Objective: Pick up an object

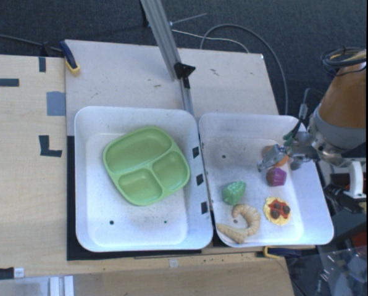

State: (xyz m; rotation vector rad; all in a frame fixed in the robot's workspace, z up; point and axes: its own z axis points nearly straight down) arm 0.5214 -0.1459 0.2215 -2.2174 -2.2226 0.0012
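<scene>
You are looking down on a worktop [128, 73] carrying two white bins. The left bin [88, 184] is holding one green divided plate [146, 164]. The right bin [307, 217] is holding four small things: one purple piece [276, 176] toward three o'clock, one green piece [234, 192] near centre, one tan croissant-like piece [246, 221] at six o'clock, and one yellow-and-red piece [277, 210] at five o'clock.

The arm [344, 110] is reaching in from three o'clock. Its gripper [275, 158] is hanging just above the purple piece, at that piece's twelve o'clock; you cannot tell how its fingers are set.

To grasp well, you should probably be centring over the purple piece before descending, keeping clear of the bin wall.
</scene>
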